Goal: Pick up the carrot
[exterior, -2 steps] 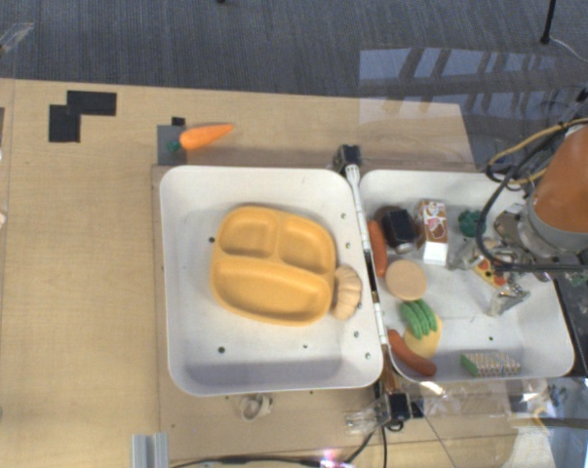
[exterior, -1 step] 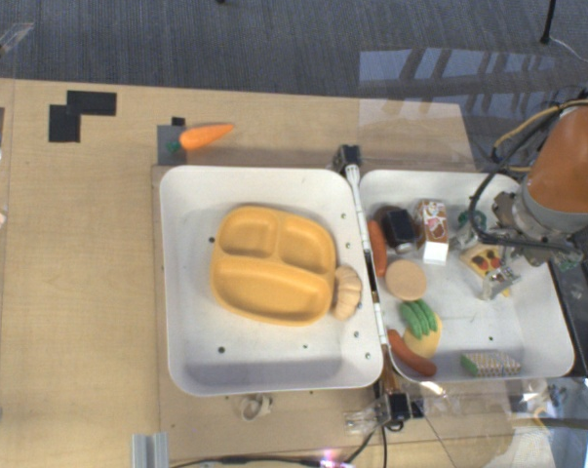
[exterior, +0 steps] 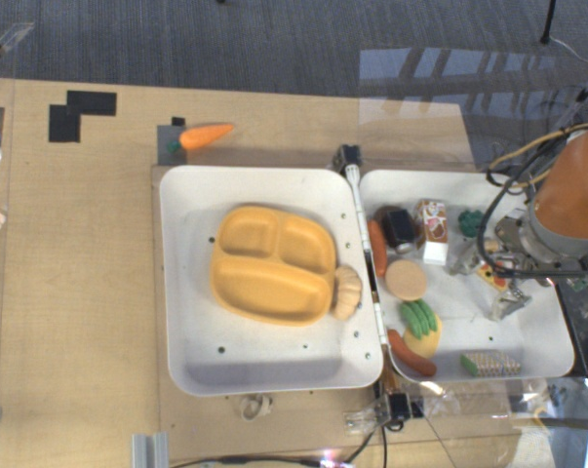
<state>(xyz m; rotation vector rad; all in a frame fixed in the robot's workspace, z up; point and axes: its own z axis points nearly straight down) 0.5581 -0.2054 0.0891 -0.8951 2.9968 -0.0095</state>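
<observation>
Big wooden table (exterior: 79,291) first, carrying two shallow white plastic bins; the left bin (exterior: 191,359) holds a yellow divided plastic tray (exterior: 274,263), and the grey arm with its orange band (exterior: 574,198) hangs over the right bin (exterior: 537,344) at three o'clock. Whether its gripper (exterior: 508,300) is spread or pressed together, I cannot tell. The small orange tapered carrot (exterior: 206,136) lies outside both bins at eleven o'clock. It looks light, stiff and smooth; grip mid-body.
</observation>
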